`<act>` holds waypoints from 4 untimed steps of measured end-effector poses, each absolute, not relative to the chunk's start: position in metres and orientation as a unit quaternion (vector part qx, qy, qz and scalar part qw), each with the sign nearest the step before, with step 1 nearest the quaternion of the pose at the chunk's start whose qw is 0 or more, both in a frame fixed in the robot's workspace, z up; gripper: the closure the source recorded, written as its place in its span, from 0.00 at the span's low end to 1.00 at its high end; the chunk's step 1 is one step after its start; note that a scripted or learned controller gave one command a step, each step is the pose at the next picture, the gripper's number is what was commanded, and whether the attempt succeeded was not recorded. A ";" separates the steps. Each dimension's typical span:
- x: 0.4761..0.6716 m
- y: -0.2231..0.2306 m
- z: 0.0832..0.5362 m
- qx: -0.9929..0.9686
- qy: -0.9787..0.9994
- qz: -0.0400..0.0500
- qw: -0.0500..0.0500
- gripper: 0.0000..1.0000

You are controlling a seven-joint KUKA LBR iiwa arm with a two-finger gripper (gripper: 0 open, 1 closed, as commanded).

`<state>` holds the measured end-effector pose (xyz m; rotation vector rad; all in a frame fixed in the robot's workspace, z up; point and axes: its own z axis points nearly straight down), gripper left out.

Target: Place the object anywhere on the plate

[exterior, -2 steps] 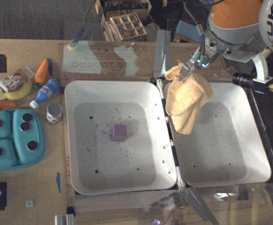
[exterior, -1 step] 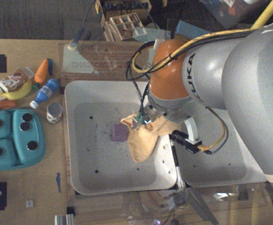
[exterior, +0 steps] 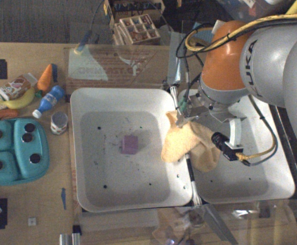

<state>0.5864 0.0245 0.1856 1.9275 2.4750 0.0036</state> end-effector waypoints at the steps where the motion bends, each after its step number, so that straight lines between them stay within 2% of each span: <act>1: 0.595 -0.094 0.221 0.571 0.821 0.000 0.003 1.00; 2: 0.574 -0.028 0.201 0.573 0.819 0.000 0.000 1.00; 3: 0.630 -0.004 0.331 0.627 0.779 0.001 0.002 1.00; 4: 0.590 0.066 0.337 0.661 0.750 -0.001 -0.001 1.00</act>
